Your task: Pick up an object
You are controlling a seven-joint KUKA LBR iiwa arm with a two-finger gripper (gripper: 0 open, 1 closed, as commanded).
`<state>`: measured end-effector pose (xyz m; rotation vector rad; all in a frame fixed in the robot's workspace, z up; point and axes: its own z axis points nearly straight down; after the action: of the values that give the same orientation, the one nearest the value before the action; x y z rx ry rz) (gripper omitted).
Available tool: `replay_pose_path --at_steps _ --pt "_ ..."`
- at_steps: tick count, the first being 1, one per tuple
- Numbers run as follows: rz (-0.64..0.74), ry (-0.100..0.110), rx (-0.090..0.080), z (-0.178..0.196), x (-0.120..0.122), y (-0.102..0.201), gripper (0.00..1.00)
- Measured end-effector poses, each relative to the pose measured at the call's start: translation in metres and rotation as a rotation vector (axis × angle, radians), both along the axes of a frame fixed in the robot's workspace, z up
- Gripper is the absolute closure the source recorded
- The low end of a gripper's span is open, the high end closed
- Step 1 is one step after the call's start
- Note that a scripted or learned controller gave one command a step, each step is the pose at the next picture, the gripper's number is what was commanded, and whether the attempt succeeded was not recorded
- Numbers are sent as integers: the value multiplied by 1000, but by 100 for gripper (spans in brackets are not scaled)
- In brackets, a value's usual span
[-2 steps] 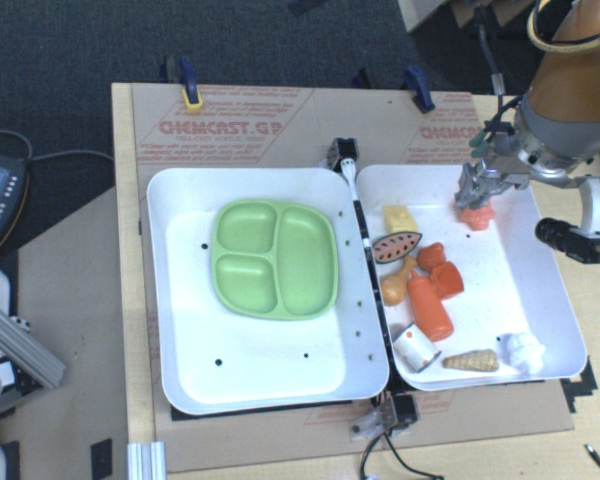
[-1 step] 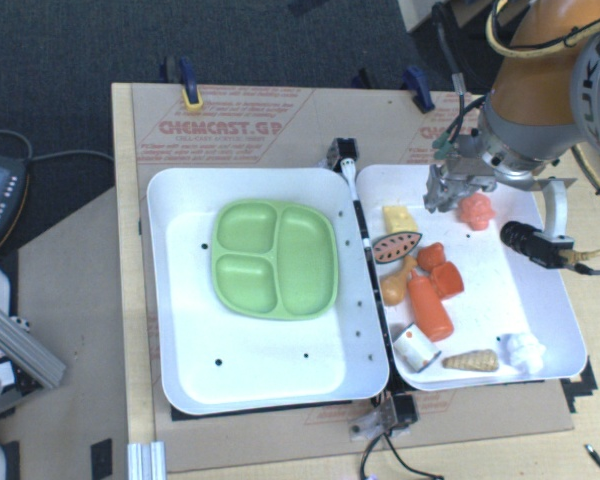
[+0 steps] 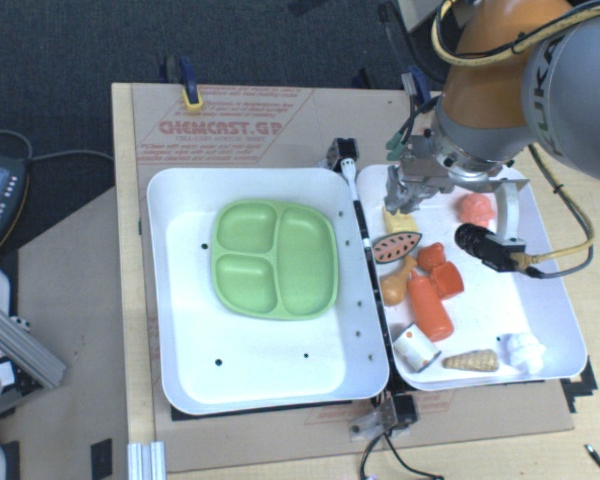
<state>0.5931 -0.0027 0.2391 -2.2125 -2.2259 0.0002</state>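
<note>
Hovering over the right bin [image 3: 555, 298], the claw [image 3: 405, 196] hides its state; cannot tell.

A robot lab is suggested by a cardboard-topped bench [image 3: 230, 128] clamped with blue clips [image 3: 190, 76], two white bins [image 3: 170, 268] side by side, loose cables [image 3: 400, 458], and dark carpet [image 3: 80, 28] seen beyond.

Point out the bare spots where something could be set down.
Left bin: bare floor all around the green divided plate, widest along the near edge and left wall. Right bin: a patch between the orange carrot and the right wall. Crowded: toys near the divider, under the gripper.
</note>
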Motion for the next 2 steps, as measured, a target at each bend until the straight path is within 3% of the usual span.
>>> replay_pose_path --at_steps 2 --pt "-5 0 -1 -7 -11 31 100"
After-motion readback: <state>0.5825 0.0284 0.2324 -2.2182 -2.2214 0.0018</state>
